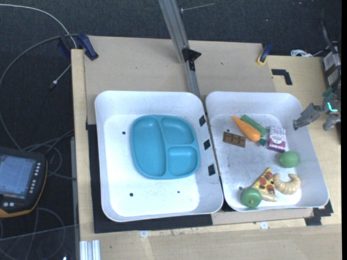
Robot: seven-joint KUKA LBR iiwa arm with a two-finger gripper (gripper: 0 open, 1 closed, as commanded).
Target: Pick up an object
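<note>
Toy food fills the bin on the view's right [255, 96], seen from the one camera above the bench [135, 64]. Near that bin's far side an orange carrot [246, 128] lies at a slant, with a green stick-shaped piece [255, 123] just behind it and touching it. A brown chocolate bar [235, 140] lies flat just beside the carrot, toward the bin's middle wall. A pink carton [276, 138] lies next to the green piece's end. A small green ball [289, 158] sits just below the carton. Nearer the camera, a pizza slice [264, 182] lies between a green apple [251, 197] and a tan croissant [287, 183], touching both.

The gripper [317, 121] hangs over the right bin's far right corner, at the rim, well apart from every toy. Its two grey fingers [306, 117] stand spread with a gap between them, and nothing is in that gap.

The bin on the view's left [116, 161] holds a blue divided plate [164, 146], lying flat near its middle. A grey metal pole [173, 20] slants down to the bench between the bins' far ends. A handheld pendant [19, 180] with a screen rests off the bench at the view's left edge
</note>
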